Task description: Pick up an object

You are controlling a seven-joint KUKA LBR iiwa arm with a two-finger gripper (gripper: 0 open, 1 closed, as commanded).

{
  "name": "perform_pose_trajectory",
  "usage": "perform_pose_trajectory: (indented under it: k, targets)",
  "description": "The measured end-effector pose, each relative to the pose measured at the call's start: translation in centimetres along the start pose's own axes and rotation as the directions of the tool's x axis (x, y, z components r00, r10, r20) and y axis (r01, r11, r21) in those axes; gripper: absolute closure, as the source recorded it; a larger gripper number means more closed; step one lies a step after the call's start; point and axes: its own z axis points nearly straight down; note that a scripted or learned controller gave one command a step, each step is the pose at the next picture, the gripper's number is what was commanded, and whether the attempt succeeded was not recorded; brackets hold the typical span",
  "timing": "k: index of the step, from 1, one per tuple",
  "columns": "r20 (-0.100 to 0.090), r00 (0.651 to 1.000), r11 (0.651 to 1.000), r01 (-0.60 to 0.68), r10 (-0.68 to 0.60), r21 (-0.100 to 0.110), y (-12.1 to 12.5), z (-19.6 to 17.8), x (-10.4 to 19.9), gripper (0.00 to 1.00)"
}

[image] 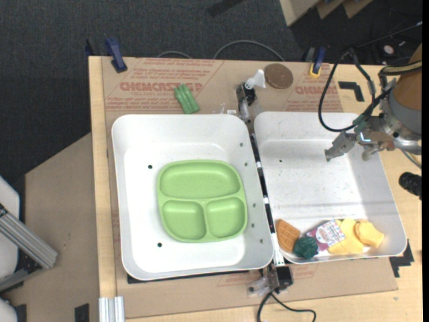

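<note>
My gripper (352,149) hangs over the upper right part of the right bin (301,139), its two fingers (333,152) spread open with nothing between them. The toy foods lie in a row along that bin's near edge, well below the gripper: an orange waffle piece (287,233), a dark green broccoli (306,248), a pink and white packet (328,233) and yellow pieces (359,236). The grey arm with its orange band enters from the right edge.
The left bin (134,146) holds a green divided plate (201,200). On the cardboard behind the bins lie a small green object (187,100) and a brown disc (278,76). Black cables loop near the arm. Blue clamps (116,54) hold the board's back edge.
</note>
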Motion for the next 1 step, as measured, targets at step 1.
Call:
perform_pose_trajectory:
  k: [1]
  targets:
    - [0.002,1.0,1.0,-0.009,0.009,0.011,3.49,6.4,-5.11,0.0]
